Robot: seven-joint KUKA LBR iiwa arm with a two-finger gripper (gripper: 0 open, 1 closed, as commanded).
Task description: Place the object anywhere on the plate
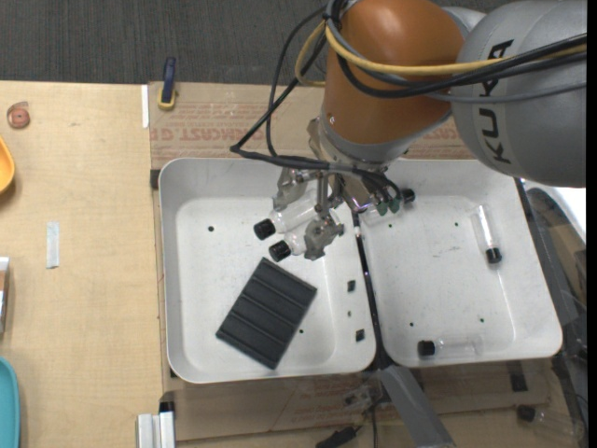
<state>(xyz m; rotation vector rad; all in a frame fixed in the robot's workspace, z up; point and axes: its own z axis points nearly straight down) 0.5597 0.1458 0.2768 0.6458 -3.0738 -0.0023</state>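
A black ribbed rectangular plate lies tilted in the front part of the left bin. My gripper hangs over the middle of the left bin, just beyond the plate's far corner and above it. Its lower end is a tangle of pale and black parts, and I cannot make out anything held there. A clear tube with a black cap lies in the right bin, near its right wall. A second clear piece with a black end rests against that bin's front wall.
The arm's orange band and its cables loom over the bins' far edge. The shared wall between the bins runs just right of my gripper. A blue and yellow clamp sits on the bench beyond the left bin.
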